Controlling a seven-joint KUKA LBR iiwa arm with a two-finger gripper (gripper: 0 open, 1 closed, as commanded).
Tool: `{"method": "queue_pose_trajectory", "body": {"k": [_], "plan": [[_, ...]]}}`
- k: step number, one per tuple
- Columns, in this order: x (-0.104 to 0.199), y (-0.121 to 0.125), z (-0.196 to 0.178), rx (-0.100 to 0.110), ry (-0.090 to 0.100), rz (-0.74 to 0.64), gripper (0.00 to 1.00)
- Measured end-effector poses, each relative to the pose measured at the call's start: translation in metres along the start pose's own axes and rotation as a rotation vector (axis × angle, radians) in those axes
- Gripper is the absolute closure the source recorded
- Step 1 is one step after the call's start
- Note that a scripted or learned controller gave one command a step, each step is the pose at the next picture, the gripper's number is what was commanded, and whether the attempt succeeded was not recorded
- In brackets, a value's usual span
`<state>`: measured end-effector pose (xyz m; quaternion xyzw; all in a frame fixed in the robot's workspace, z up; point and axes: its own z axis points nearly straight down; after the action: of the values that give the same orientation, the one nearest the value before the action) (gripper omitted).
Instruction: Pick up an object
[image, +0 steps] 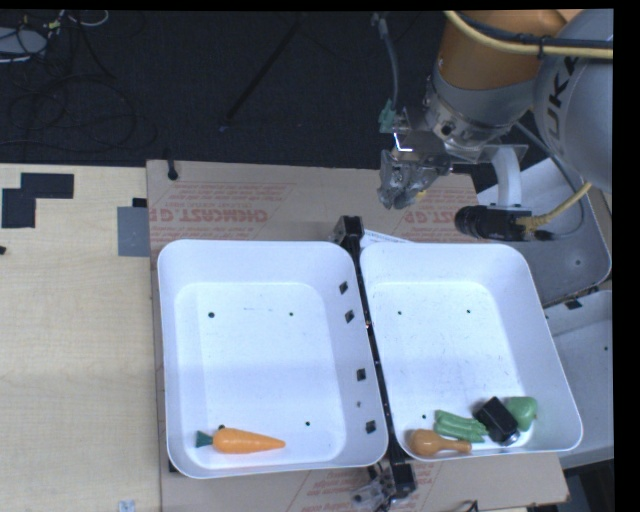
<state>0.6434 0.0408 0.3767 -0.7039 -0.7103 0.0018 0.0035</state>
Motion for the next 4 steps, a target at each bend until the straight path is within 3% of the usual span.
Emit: {"method": "queue_pose_trajectory", "body": {"k": [1,2,3,4], "plan": [[0.092,-0.003,-0.008,-0.006,-0.001,0.0,1.0],[0.01,0.001,-0.056,-0.01,-0.005,0.016,1.0],[-0.003,-0.046,0.063,0.01,-0.004,0.011,1.0],[-0.004,-0.043,0.047,-0.001,-0.003,0.011,1.0]]}}
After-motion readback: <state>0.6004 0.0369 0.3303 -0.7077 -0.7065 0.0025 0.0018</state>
